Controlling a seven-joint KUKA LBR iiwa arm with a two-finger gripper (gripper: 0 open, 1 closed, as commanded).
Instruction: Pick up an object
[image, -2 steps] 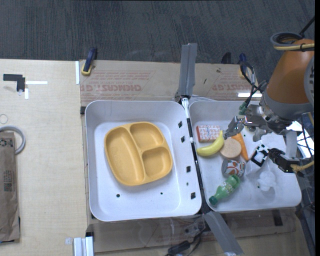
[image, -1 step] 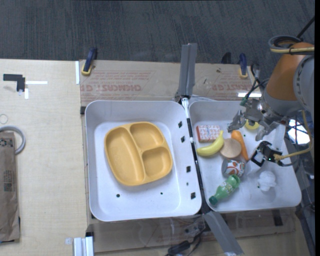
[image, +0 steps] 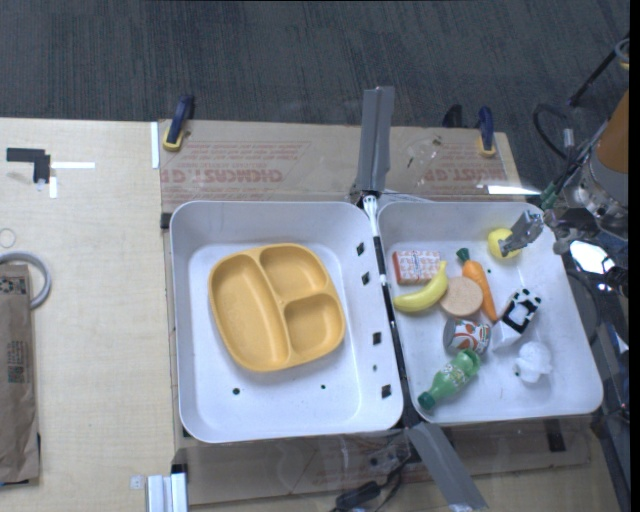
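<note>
Lemon (image: 501, 243): near far right corner of right bin (image: 575, 400), touching or just beside gripper (image: 523, 232).

Camera view:
- Gripper low at far edge of right bin, beside lemon. Finger state: cannot tell; too small and blurred.
- Lemon not visibly between fingers; no hold confirmed.
- Risk, judged: round lemon close to bin wall; likely to roll aside or get pushed against wall on closing.
- Carrot (image: 481, 283), banana (image: 423, 292) and bottle (image: 450, 378) crowded mid-bin; possible knock on descent or retreat.
- Yellow tray (image: 277, 304) alone in left bin (image: 190, 330), well apart from gripper.
</note>
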